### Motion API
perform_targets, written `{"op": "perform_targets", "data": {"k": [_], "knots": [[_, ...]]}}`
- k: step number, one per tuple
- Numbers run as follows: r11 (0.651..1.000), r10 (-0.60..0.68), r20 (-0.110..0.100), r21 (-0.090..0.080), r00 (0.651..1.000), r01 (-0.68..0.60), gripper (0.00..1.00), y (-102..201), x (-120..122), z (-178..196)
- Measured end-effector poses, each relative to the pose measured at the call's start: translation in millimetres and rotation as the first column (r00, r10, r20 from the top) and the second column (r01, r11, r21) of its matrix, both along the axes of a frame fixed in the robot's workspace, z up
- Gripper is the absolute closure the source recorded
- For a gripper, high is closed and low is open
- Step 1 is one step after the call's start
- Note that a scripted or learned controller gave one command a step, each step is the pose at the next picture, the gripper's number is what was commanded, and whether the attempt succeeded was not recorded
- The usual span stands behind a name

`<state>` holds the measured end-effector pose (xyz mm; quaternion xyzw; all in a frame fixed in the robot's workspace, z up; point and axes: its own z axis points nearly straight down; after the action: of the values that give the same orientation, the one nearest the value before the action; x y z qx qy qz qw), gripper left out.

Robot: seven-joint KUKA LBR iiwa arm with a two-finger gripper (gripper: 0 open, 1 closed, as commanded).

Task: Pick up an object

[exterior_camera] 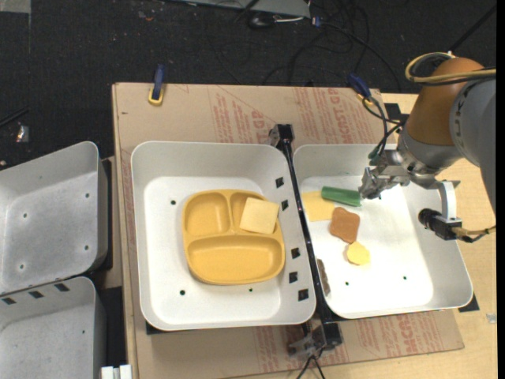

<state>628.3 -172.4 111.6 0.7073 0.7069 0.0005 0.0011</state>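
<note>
The gripper [371, 186] sits low in the right bin [410, 290], at the right end of a green stick [340, 195]. Its fingers are too small and dark to tell how far apart they stand, or whether they grip the stick or only touch it. The arm [450, 125] reaches in from the right, its orange band above the wrist, the wrist bent down toward the bin's upper left part.

The stick lies across a pale yellow slice [316, 208]. Just below are a brown piece [344, 225] and a small yellow round [357, 253], touching each other. In the left bin [158, 290] a yellow tray [229, 255] carries a pale square [259, 215] in its upper right compartment.

Red print on the board [237, 105] under the bins is upside down and not readable.
</note>
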Motion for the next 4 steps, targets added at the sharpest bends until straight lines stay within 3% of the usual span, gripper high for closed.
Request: {"op": "perform_targets", "data": {"k": [2, 4], "knots": [[1.000, 0.003, 0.005, -0.001, 1.000, -0.003, 1.00, 8, 9, 112], [1.000, 0.006, -0.004, 0.002, 1.000, -0.006, 1.00, 91, -42, 127]]}}
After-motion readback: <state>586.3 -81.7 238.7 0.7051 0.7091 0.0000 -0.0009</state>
